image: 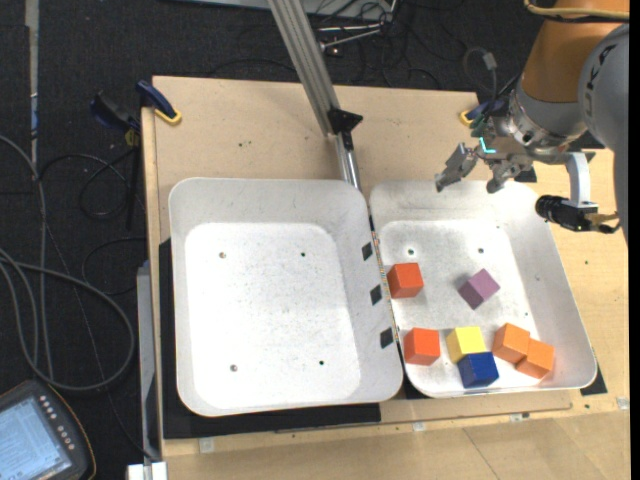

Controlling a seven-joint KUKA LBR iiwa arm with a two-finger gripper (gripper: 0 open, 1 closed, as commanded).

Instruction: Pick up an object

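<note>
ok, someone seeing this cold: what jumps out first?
Probably the cluster of bright blocks in the right bin: orange ones, a yellow, a blue and a purple, mostly bunched toward its near edge. Next, the orange-banded arm at the upper right, with its gripper open above that bin's far edge, holding nothing. The left bin is a plain white expanse beside it.

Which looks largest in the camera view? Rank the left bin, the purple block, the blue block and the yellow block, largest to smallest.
1. left bin, by far the largest.
2. blue block and yellow block: they look alike, so no ranking between them.
3. purple block: slightly smaller at best, but it lies farther from the camera, so this is unsure.
</note>
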